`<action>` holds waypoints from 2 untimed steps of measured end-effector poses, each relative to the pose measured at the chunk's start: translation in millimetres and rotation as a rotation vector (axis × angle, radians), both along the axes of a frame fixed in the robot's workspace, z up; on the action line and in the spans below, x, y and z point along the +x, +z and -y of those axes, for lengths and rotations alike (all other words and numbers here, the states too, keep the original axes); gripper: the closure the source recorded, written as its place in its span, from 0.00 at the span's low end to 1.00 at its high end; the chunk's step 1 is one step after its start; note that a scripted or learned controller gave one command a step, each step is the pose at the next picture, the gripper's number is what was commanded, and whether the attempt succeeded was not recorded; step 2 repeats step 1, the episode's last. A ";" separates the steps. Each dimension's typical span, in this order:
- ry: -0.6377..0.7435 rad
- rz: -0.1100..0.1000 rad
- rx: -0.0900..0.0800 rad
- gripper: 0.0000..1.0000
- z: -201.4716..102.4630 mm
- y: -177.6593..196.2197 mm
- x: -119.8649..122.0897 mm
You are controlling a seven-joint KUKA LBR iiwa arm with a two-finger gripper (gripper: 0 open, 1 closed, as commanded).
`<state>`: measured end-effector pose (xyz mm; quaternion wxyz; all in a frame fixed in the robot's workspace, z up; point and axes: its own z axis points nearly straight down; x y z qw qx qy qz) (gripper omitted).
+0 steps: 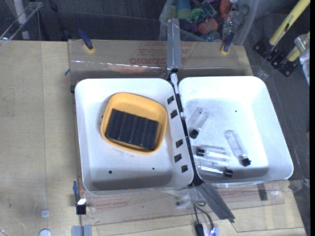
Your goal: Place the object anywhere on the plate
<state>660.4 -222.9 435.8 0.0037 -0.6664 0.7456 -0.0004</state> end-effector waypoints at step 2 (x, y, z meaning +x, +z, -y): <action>0.407 -0.003 0.000 1.00 -96.7 -144.5 4.8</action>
